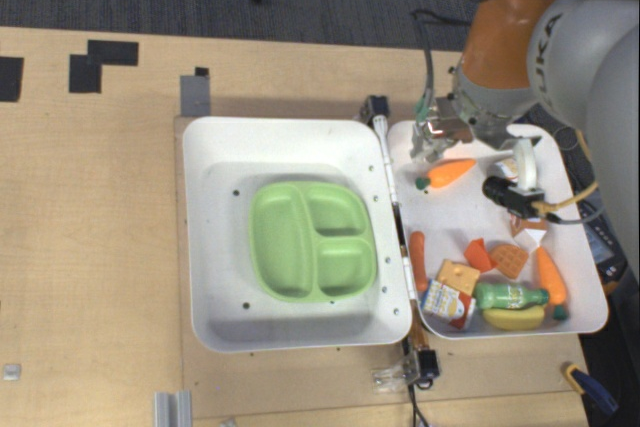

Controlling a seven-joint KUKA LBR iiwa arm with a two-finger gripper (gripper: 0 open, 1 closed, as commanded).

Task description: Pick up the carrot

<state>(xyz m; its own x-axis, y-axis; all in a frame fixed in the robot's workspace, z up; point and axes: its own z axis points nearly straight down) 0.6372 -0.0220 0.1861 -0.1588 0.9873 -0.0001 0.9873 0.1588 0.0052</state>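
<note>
Up in the top right of the frame, my arm (540, 25) reaches over the right bin (590, 310), and my claw (432, 137) hangs low by that bin's upper left corner. Whether it's open or closed, I cannot tell from this angle, and nothing shows in its grip. The carrot (447, 174) lies just below and right of the claw, tilted, green tip toward the left, on bare white floor in the bin's upper part. Lower in the same bin sits a crowd: a second carrot (550, 275) at right, a banana (514, 318), a green bottle (508, 296), a small carton (450, 293). Over in the left bin (215, 215), centre frame, a green divided plate (312, 239) rests on the tabletop's (90, 245) side.
</note>
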